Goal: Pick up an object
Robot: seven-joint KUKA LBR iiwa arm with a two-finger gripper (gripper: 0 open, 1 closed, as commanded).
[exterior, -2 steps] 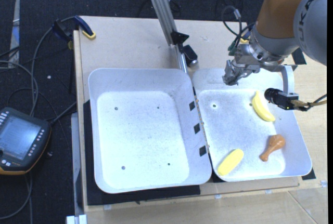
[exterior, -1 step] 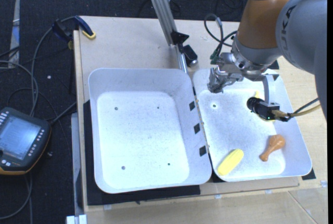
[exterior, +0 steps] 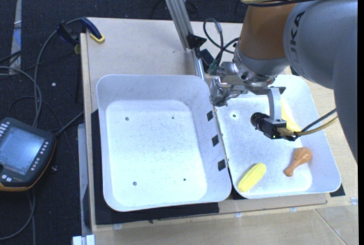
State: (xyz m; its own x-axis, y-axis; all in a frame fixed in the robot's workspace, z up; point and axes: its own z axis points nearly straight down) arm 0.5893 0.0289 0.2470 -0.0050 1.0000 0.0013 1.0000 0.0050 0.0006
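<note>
A pale wooden bench [exterior: 142, 39] stands on a dark floor, with a teach pendant [exterior: 20, 153] lying well off to the far side from the arm. On the bench you have two shallow white bins side by side.

Start at the gripper [exterior: 220, 95]: it hangs low over the far corner of the right bin [exterior: 244, 141], close to the rim shared with the left bin [exterior: 153, 147]. You cannot tell from this view whether it is released or clenched, and nothing shows in its grasp.

Working outward from the gripper, a small yellow piece [exterior: 290, 121] lies nearest, partly hidden and too unclear to name. Farther out toward the near rim lie a yellow corn cob [exterior: 252, 177] and an orange toy drumstick [exterior: 298, 161], near each other but apart.

By my reading, the pick is not yet done: all three things rest on the bin floor. You have the approach, the grasp and the lift left to do.
</note>
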